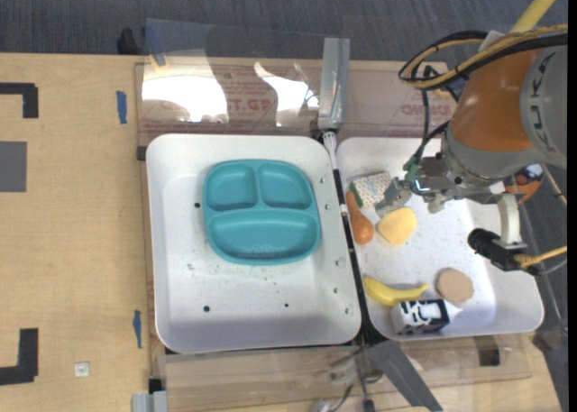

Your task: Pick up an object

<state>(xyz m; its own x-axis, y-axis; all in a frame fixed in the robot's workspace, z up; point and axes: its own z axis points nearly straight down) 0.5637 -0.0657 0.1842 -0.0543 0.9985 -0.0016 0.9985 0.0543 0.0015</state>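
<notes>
**Gripper low over the toys in the right bin**

We take the yellow lemon-like toy (397,225) as our landmark. It lies in the right bin (518,311), toward that bin's inner wall. Just up and to its right hangs the gripper (402,192), its tip close above the lemon; we judge it is lining up a grasp there, since this is where the toys crowd together. Whether the jaws stand wide or narrow we cannot tell, as the wrist hides them, and we see nothing held. Touching the lemon's left side is an orange carrot (361,224); just above it sits a pale speckled block (370,188). Well below lie a banana (395,291), a brown round piece (456,287) and a black-and-white item (422,314). Far left, in the other bin (171,302), rests a teal divided plate (262,211).
</notes>
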